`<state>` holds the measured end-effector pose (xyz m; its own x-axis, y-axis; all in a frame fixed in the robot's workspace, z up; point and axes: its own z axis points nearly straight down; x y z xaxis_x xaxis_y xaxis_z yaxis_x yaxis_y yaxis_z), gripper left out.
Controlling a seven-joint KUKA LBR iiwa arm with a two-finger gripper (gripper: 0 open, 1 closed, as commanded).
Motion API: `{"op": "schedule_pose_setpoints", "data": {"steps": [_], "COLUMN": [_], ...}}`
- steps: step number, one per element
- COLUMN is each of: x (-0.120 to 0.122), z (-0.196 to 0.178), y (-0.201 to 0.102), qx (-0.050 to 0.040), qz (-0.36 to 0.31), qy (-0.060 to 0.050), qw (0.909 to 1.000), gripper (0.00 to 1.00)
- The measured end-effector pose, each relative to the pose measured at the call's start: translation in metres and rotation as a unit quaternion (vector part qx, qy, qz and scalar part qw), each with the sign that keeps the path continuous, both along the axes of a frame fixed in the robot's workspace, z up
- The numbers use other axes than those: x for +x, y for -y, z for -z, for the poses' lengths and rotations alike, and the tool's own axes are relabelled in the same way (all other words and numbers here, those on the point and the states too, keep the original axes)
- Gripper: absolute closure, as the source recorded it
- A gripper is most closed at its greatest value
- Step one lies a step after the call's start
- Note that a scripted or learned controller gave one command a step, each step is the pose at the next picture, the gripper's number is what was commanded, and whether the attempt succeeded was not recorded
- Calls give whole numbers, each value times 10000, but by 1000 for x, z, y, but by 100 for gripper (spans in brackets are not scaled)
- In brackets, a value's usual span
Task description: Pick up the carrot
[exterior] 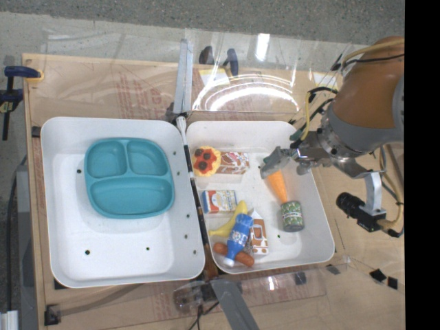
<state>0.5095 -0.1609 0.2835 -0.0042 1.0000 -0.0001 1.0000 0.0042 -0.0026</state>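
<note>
Two shallow white plastic bins are shown side by side on a pale wooden counter (103, 81), with the carrot-holding right-hand bin (320, 212) taken as the landmark. The task's thing, a short orange plastic carrot (278, 185), lies on the floor of that bin, toward its far right part, with its narrow end pointing to the near side. The grey two-finger gripper (277, 162) is seen just beyond the carrot's broad end, touching or nearly touching it; whether the jaws are apart, together or clamped on the carrot cannot be told, since they are hidden under the wrist. The placement is judged to suit a descent onto the broad end, where the carrot offers most width.

Just beside the carrot's narrow end stands a small dark green can (291, 216). Toward the landmark bin's left wall are seen a yellow toy with red dots (205, 160), a small printed carton (234, 162), a second carton (219, 201), a yellow banana (225, 227), a blue bottle (240, 232) and a reddish sausage-like piece (234, 255). These are judged to be clutter from which the carrot must be singled out.

The bin to the landmark's left (62, 212) holds a teal divided plate (128, 177), set toward its far side, which carries nothing.
</note>
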Motion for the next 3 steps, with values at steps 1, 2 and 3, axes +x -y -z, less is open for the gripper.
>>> {"op": "schedule_pose_setpoints", "data": {"steps": [1, 2, 3], "x": [73, 75, 75], "z": [79, 195, 184], "y": [59, 93, 95], "qx": [-9, -7, -19], "qz": [327, -344, -352], "qy": [0, 15, 15], "qw": [9995, 9994, 9994], "gripper": [0, 0, 100]}}
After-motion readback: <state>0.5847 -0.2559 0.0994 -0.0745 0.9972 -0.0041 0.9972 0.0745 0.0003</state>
